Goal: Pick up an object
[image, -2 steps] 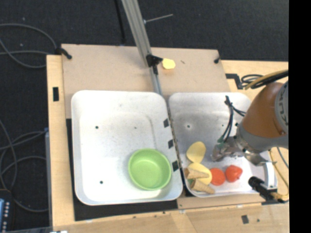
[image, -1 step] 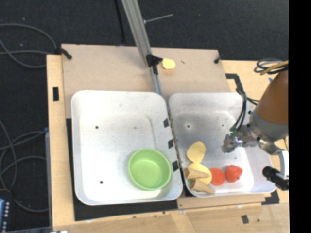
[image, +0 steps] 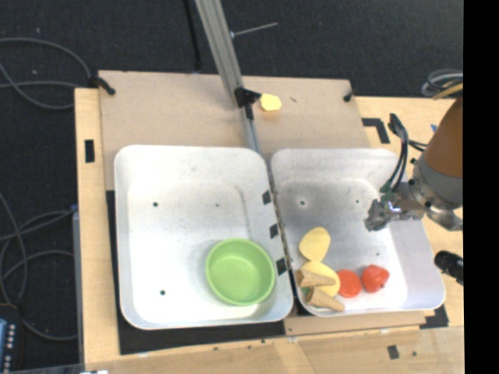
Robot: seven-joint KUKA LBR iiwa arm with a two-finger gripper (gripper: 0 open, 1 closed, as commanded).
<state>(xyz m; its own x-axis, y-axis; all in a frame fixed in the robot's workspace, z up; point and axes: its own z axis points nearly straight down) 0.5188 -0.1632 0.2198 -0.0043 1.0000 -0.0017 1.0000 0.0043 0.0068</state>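
The right bin (image: pixel 343 170) holds a pale yellow piece (image: pixel 314 243), a yellow and tan wedge (image: pixel 320 278), a tan piece (image: pixel 326 303) at the front rim, and two red pieces (image: pixel 349 284) (image: pixel 375 277). A green bowl (image: pixel 240 271) sits in the front right corner of the left bin (image: pixel 171 185). My gripper (image: pixel 377 213) hangs over the right side of the right bin, above and right of the yellow piece and behind the red ones. Nothing shows in its grasp.
A small yellow object (image: pixel 270 102) lies on the bench board behind the bins. A slanted metal pole (image: pixel 222 45) rises from the back between the bins. The orange-banded arm (image: pixel 444 150) enters from the right edge.
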